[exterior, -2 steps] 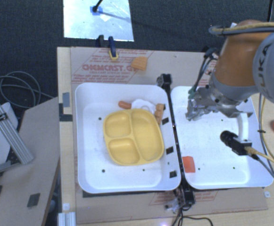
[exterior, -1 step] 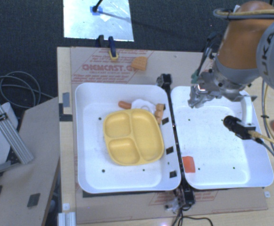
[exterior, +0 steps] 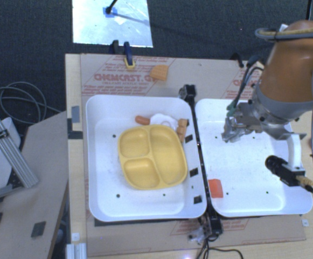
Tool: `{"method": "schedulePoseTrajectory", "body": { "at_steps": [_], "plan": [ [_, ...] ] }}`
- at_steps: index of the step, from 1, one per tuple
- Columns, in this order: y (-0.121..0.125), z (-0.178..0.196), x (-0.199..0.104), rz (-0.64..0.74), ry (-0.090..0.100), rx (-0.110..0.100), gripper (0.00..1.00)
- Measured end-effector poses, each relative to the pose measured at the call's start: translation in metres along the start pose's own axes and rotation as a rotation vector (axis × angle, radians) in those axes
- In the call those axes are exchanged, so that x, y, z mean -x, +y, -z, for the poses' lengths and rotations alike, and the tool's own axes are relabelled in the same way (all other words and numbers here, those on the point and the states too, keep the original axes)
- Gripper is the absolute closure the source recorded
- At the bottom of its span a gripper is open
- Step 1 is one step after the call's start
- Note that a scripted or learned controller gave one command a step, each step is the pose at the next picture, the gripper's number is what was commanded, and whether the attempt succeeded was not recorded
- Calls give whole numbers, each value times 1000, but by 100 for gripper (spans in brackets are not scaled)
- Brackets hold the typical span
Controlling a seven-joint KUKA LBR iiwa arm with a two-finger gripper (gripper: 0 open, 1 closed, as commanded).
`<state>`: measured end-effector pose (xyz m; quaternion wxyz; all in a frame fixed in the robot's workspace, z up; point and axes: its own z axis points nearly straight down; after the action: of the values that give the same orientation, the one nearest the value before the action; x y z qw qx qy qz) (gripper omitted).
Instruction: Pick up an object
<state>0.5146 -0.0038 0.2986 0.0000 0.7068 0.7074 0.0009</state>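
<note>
A yellow divided plate [exterior: 152, 157] lies in the left bin [exterior: 102, 144]. At its far edge sit a small orange sausage-shaped piece [exterior: 142, 120], a white cup-like item [exterior: 164, 121] and a tan block [exterior: 182, 127]. A red-orange block [exterior: 215, 188] rests near the front left corner of the right bin [exterior: 253, 198]. My gripper [exterior: 232, 132] hangs over the far left part of the right bin, with nothing visible between its fingers. The orange-banded arm above hides much of it.
An orange block [exterior: 159, 72] lies on the cardboard behind the bins, near a blue-yellow clamp [exterior: 128, 55]. A black divider strip [exterior: 195, 144] runs between the bins. A black fitting [exterior: 281, 170] sits over the right bin's right side. Cables lie left of the bench.
</note>
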Motion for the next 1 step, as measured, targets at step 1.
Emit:
{"method": "schedulePoseTrajectory", "body": {
  "at_steps": [1],
  "plan": [
    [-16, 246, -3, 4, 0, 21, 100]
  ]
}}
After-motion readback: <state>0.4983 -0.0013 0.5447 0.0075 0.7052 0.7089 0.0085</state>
